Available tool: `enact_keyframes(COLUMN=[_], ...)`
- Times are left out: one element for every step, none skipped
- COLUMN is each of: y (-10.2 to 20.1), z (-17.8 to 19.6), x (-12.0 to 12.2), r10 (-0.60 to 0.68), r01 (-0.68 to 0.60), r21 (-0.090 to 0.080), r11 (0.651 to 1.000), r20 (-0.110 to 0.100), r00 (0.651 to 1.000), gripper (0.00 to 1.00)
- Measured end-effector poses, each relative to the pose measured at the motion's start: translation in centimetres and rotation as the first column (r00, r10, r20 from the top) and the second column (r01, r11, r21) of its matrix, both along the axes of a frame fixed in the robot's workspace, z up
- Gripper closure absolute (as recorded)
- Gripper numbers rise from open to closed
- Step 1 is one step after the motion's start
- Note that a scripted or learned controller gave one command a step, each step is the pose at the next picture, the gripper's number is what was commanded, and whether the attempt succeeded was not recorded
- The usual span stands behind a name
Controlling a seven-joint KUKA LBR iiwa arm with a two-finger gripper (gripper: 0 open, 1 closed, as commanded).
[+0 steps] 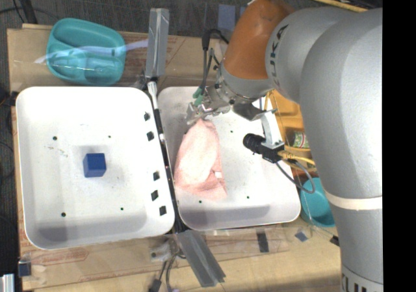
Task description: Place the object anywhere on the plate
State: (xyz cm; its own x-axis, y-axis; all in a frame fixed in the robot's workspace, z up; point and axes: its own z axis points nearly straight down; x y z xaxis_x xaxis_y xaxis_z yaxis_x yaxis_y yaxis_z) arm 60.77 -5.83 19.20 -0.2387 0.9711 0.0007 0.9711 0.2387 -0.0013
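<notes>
A small blue cube point(95, 164) sits on the floor of the left bin point(39, 115), left of its middle. A pale pink plate point(197, 157) lies in the right bin point(260, 199), near that bin's left wall, and looks long and narrow from this angle. The gripper point(203, 108) hangs over the far end of the pink plate, close to it or touching it, under the orange band point(257, 37) of the arm. It is far from the blue cube.
A teal scoop-like container point(84, 50) lies on the bench behind the left bin. The bulky grey arm point(331, 89) covers the right side of the right bin. A black cable plug point(255, 144) hangs over the right bin. A divider with black clips point(156, 154) separates the bins.
</notes>
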Motion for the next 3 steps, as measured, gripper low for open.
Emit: enact_keyframes(y=[4.9,12.7,17.0], z=[-0.1,0.1,-4.9], x=[-2.9,-3.5,-3.3], r10=[-0.104,-0.265,-0.366], r01=[0.104,0.265,0.366], r21=[0.0,-0.001,-0.005], r11=[0.995,0.964,0.931], r20=[-0.003,-0.001,-0.005], r00=[0.995,0.964,0.931], gripper=[1.0,1.0,1.0])
